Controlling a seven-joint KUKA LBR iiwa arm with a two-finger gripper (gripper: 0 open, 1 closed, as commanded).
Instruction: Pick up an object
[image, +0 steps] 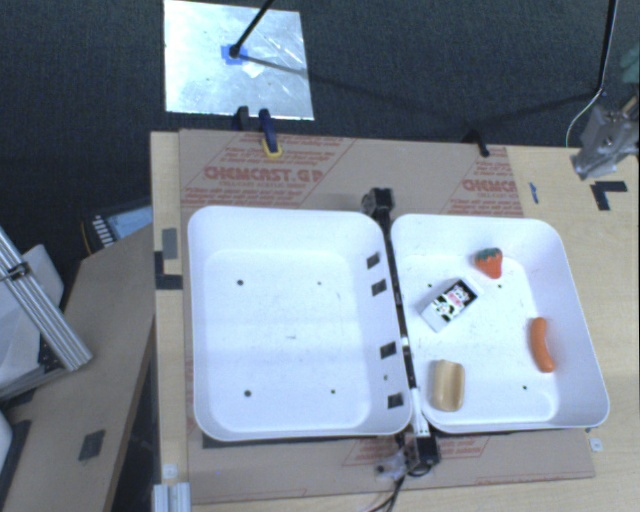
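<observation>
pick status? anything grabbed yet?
Done: nothing lifted. The strawberry, small carton, sausage and bread piece all lie in the right bin. In hand: nothing; the gripper sits at the upper right, outside the bins. Left: approach, grasp, lift.

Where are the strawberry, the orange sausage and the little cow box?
strawberry (488, 262): camera view, on its red body.
orange sausage (541, 344): camera view, on its middle.
little cow box (449, 304): camera view, on its printed top face.
</observation>
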